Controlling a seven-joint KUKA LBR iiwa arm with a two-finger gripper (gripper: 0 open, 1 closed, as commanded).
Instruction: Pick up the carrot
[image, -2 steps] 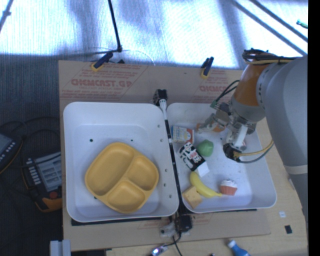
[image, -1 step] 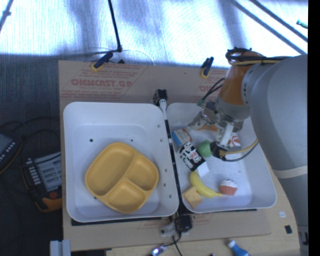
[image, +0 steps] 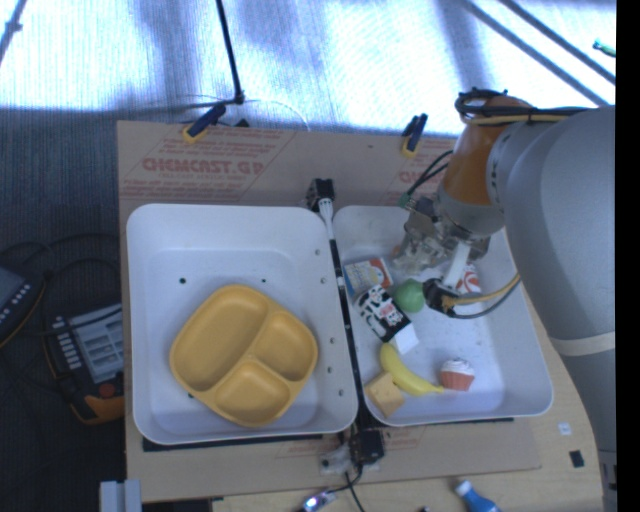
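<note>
The gripper (image: 437, 262) is low in the right bin (image: 520, 380), at its far middle, under the orange-banded wrist. A small orange and white piece (image: 468, 284), which looks like the carrot, lies just to the gripper's right and is partly hidden by it. I cannot tell whether the gripper touches it. A green round toy (image: 408, 296) sits just in front of the gripper.
The right bin also holds a small carton (image: 365, 272), a black-and-white cow-patterned item (image: 380, 312), a banana (image: 405, 370), a cupcake (image: 458, 374) and a yellow block (image: 385, 396). In the left bin (image: 160, 240) lies a yellow divided plate (image: 243, 352). The bulky arm covers the right bin's right side.
</note>
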